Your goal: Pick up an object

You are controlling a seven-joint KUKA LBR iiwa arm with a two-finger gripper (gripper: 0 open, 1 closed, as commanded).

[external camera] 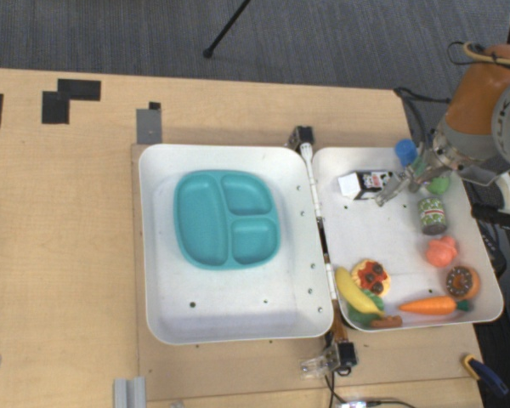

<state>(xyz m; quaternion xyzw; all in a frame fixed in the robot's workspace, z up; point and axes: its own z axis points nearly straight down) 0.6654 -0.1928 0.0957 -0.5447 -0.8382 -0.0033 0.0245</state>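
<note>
You are looking at open floor in the middle of the right bin (357, 236), with toys crowding its edges: a banana (355, 292) and carrot (427, 306) along the near wall, a can (433, 214) by the far-right side. The teal tray (227, 218) is taking up most of the left bin (229, 313).

My bench (59, 253) is pale wood, with black tape patches (68, 99) near its far left edge. Beyond it lies grey carpet (340, 24), crossed by a thin dark rod (238, 15).
</note>
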